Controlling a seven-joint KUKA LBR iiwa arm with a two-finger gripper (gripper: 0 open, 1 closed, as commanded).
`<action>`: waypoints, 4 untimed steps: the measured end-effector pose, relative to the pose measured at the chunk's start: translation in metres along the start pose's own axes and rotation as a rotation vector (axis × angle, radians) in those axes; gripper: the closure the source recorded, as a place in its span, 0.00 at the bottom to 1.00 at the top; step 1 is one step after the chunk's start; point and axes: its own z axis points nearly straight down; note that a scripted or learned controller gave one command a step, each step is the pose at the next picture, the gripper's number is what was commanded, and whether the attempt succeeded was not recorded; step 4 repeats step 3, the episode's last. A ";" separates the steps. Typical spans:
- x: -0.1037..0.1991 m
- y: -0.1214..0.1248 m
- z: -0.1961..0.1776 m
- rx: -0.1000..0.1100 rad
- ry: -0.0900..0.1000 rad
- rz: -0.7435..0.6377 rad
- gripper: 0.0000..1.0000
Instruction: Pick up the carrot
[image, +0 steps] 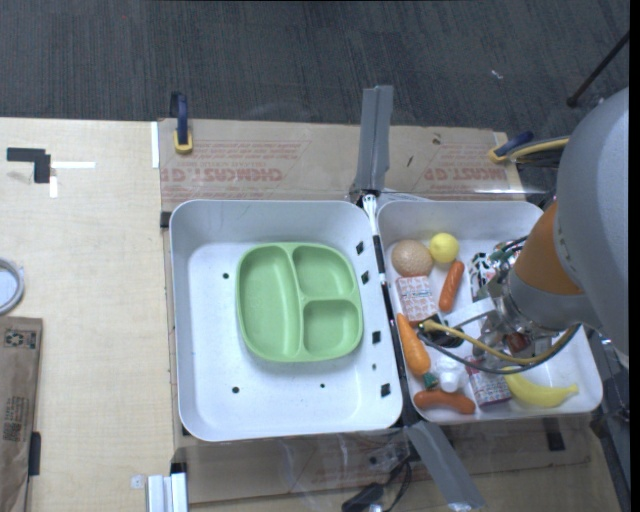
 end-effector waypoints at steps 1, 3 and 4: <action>-0.007 -0.050 -0.086 0.001 -0.001 0.001 1.00; 0.002 -0.095 -0.086 0.001 -0.002 0.005 1.00; 0.002 -0.095 -0.086 0.001 -0.002 0.005 1.00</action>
